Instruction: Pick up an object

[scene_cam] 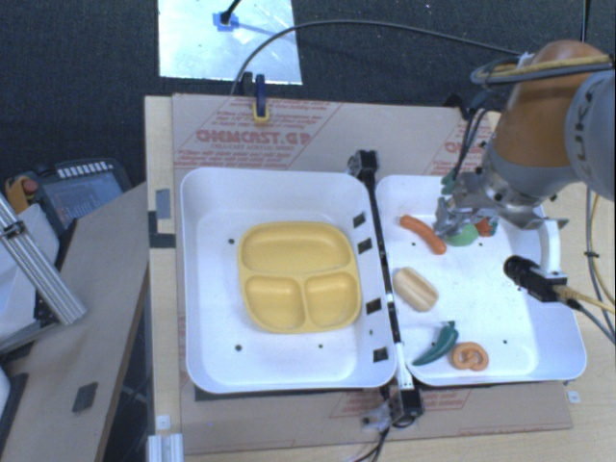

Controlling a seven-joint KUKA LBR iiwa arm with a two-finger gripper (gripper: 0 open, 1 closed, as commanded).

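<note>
Nearest to you, in the right bin [568,354], lie an orange pretzel-like toy [471,357] and, touching it, a dark green pepper [436,346]. Farther back sits a tan bread roll [416,289], and the left bin [207,287] holds a yellow divided tray [296,275]. Beyond the roll you find an orange sausage [423,234] just beside the gripper [456,221], which sits low over a green object [464,235]. You cannot tell how its jaws stand.
</note>
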